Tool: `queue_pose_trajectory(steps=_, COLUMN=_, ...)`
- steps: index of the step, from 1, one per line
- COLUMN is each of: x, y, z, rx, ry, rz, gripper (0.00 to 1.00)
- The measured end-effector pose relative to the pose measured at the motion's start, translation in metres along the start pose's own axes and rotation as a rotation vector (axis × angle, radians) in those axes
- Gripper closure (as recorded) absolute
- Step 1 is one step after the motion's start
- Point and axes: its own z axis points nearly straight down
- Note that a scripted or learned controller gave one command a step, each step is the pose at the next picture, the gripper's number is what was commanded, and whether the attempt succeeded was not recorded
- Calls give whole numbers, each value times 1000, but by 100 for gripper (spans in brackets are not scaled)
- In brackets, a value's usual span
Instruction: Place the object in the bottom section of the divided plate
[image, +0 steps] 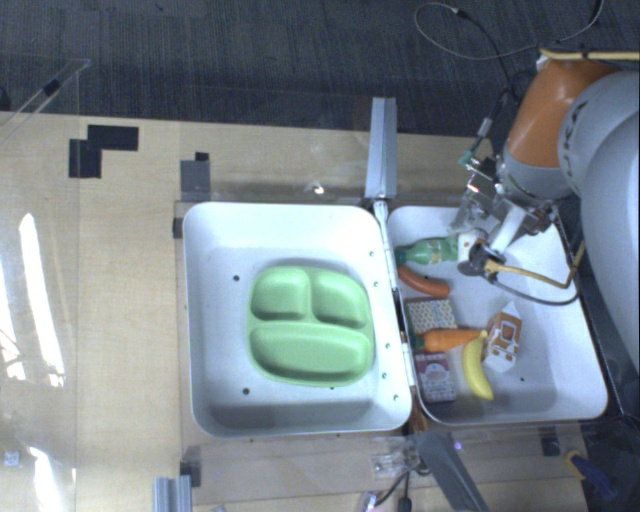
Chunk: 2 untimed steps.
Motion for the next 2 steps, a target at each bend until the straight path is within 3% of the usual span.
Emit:
queue_pose_trajectory(steps=1, x=82, y=-78, z=-6, rx=2, ry=2, rz=-153, gripper=100)
queue_pose_trajectory(steps=2, x=151, y=-117, z=-3, rx=3, ry=1, rz=75, gripper=100)
